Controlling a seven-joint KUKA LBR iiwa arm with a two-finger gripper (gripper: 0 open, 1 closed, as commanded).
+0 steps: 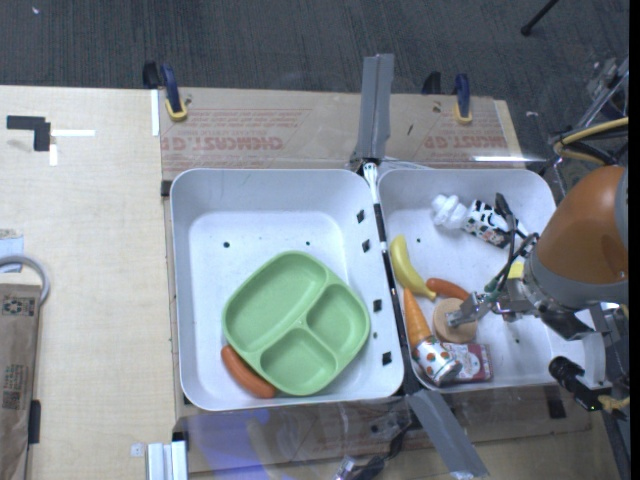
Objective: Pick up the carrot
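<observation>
While jaws (468,314) hover, state unclear | tapered smooth orange carrot (415,318) beside curved banana (402,265)

Pincer (466,316) above disc (453,321), beside carrot (415,317)

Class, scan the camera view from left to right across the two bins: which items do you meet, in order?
Sausage → green divided plate → banana → carrot → round wooden disc → black-and-white cow toy → gripper.
</observation>
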